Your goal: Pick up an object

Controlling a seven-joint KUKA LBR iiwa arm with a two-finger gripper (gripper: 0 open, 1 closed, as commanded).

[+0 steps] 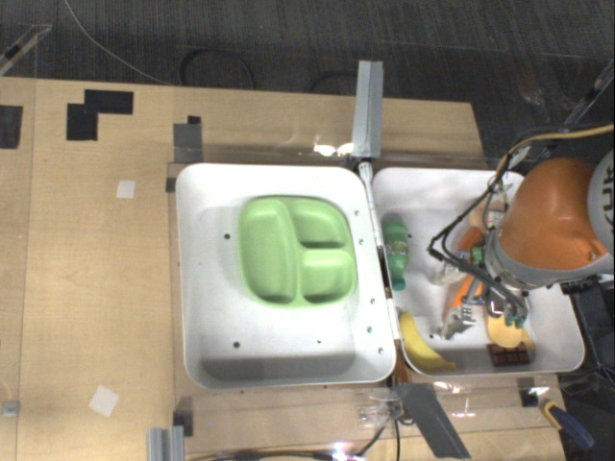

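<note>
Two white bins side by side. Left bin (202,286) holds green divided tray (293,250). Right bin (567,344): green bottle (394,253) by left wall, banana (419,346) at near corner, brown block (509,356). Gripper (471,307) low among clutter mid-bin; grip state unreadable from here.

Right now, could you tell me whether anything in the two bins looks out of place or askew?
Nothing looks spilled or damaged. The green divided plate sits slightly turned in the left bin. In the right bin, the banana and green bottle crowd against the dividing wall, and other small items are partly hidden beneath the arm.
</note>
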